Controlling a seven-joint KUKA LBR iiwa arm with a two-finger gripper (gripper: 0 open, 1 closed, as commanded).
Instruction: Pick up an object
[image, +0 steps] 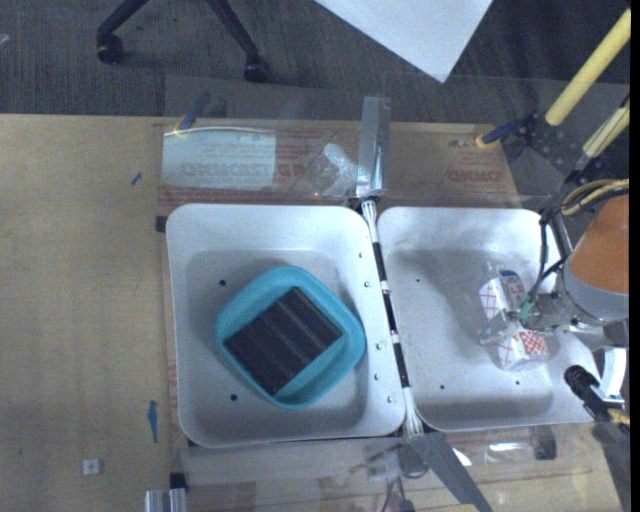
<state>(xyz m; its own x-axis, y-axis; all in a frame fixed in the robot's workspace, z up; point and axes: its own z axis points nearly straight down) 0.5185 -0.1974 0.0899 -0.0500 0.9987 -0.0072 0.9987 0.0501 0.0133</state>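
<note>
Camera view: tool (522, 318) sits right over the crinkled packet (510, 320) in the right bin (440, 390); its grip, I can't tell.

Two shallow white bins side by side on a pale wooden bench (70, 300): left bin (190, 240), right bin (440, 390), rims touching along a seam of small fasteners. Behind the bins, a clear plastic sheet (220, 160) with faint red lettering, taped flat to the bench. Upright between the bins at the back, a narrow metal bracket (374, 140). Beyond the bench, dark carpet, black chair legs with casters (180, 30), and a white sheet (410, 30). At upper right, a yellow rod (590, 70). Blue tape marks (153, 420) on the bench.
</note>
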